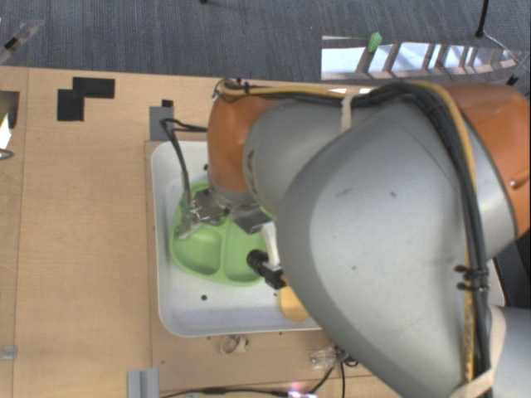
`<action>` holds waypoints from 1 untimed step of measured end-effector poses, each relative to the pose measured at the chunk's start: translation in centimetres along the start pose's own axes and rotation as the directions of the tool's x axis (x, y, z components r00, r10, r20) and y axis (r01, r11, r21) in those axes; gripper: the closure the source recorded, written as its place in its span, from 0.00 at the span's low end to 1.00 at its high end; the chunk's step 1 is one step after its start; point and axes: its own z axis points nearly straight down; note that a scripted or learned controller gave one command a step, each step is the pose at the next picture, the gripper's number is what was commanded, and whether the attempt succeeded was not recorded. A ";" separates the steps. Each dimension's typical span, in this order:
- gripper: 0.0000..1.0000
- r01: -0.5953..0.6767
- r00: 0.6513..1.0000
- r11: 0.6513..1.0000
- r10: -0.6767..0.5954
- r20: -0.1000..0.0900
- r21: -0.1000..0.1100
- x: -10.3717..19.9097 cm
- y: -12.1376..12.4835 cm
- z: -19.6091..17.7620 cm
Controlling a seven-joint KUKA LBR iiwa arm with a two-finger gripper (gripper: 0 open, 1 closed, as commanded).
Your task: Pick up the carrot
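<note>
Arm: we see the grey KUKA arm with its orange band (390, 222) reaching in from the right and covering most of the bench, its smooth rounded casing matte, with black cables running along it.

Bench: we rest on a pale wooden bench top (75, 247), flat and lightly grained, with black square markers near its far edge.

Bin: the shallow white plastic bin (178, 317) has rounded corners and a low rim; the arm hides its right part.

Green piece: a glossy lime-green moulded plastic piece (207, 255), lobed like a divided dish, lies in the bin's middle.

Gripper: the metal two-finger gripper (199, 214) sits low over the green piece's left lobe; we cannot tell whether its fingers are apart or closed, nor whether anything lies between them.

Carrot: we judge the small yellow-orange rounded thing (292, 303) at the bin's near side, just beside the green piece and half under the arm, to be the carrot, though too little shows to be sure.

Step advice: we judge the grasp not yet made; we would centre over the carrot, align across its narrow width, and descend gently, since smooth plastic slips.
</note>
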 end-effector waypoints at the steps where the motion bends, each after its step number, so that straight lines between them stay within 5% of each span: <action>1: 0.00 -0.180 0.983 0.983 0.181 -0.006 0.045 -1.7 5.1 0.2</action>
